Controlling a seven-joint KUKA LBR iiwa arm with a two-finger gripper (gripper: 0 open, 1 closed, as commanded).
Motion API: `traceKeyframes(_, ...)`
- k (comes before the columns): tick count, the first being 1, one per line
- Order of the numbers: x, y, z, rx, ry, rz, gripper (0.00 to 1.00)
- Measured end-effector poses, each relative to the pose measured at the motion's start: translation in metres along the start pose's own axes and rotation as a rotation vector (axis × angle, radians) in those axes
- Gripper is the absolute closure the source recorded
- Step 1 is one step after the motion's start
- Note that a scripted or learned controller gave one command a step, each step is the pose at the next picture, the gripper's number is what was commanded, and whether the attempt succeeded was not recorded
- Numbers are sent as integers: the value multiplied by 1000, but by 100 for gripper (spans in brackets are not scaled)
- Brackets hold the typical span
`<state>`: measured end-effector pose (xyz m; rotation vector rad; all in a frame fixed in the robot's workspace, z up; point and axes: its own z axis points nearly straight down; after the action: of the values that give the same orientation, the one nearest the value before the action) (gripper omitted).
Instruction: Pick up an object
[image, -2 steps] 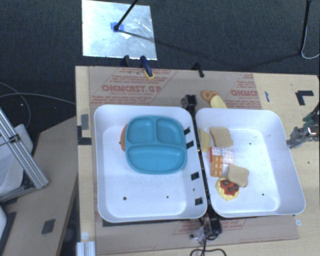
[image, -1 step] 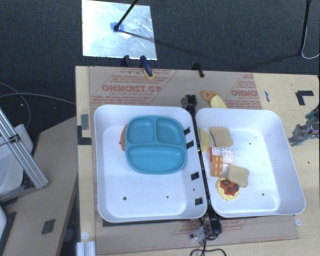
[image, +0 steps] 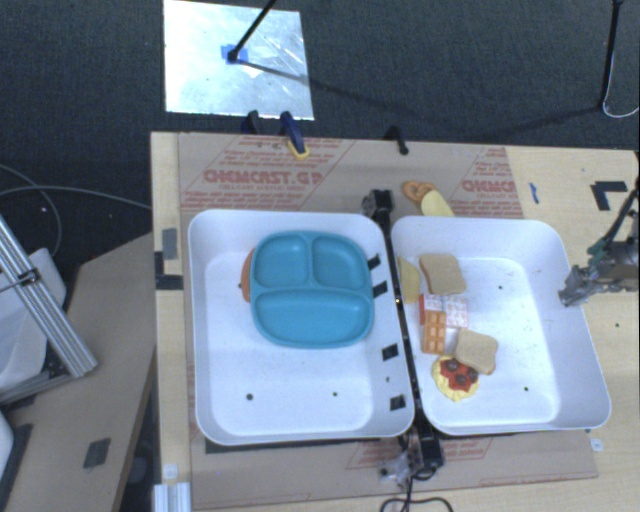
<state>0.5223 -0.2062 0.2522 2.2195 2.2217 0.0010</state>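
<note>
My end effector (image: 583, 284) — grip state indiscernible — at the right white bin's (image: 570, 395) right edge; tan toy bread slice (image: 441, 272) — light, stiff, probably slippery: pinch opposite edges.

Right bin (image: 520, 330), left part: small toy foods lie clustered. A tan bread slice (image: 441, 273) lies flat at the top. Below it is a red-and-white block (image: 446, 309), touching an orange waffle-like piece (image: 433, 333). A second bread slice (image: 477, 351) lies lower, overlapping a yellow round piece with red topping (image: 455, 378). A pale yellow strip (image: 408, 280) rests against the left wall.
</note>
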Motion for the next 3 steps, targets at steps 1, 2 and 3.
traceKeyframes(1, 0, 0, -12, -3, -2, -3, 100)
traceKeyframes(2, 0, 1, -23, -6, -3, -6, 100)
traceKeyframes(3, 0, 2, -34, -10, -4, -9, 100)
